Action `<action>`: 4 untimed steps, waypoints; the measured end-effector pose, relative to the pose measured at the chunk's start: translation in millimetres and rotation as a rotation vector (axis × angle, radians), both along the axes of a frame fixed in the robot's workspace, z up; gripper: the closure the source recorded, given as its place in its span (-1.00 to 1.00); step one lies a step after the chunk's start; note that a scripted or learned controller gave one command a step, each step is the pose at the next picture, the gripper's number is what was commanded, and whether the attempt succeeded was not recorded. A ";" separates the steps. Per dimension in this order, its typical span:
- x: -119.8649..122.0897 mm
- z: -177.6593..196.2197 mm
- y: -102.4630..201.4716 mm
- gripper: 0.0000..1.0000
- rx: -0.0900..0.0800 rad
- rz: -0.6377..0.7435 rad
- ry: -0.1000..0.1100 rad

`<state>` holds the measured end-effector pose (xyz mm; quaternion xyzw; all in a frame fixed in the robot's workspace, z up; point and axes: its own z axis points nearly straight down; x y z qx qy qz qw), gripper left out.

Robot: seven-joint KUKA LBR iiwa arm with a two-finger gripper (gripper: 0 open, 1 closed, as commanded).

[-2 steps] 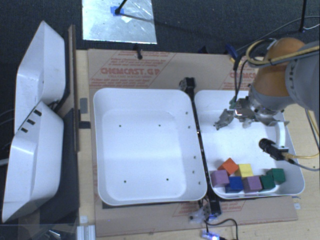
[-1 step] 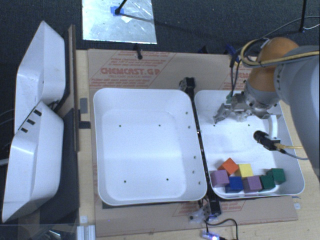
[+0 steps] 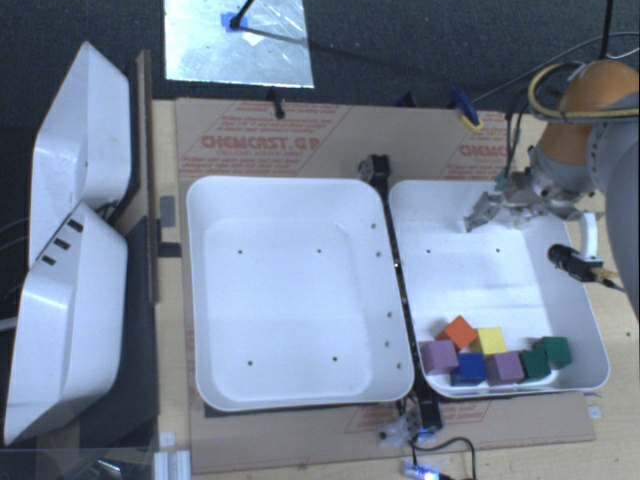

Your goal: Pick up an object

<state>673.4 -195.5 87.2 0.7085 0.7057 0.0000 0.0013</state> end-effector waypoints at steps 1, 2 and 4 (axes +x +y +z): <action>-34.4 16.0 50.7 -1.00 0.002 0.007 -0.001; -70.8 -1.4 98.5 -1.00 0.003 0.007 0.003; -96.2 -0.6 50.4 -1.00 0.002 0.002 0.002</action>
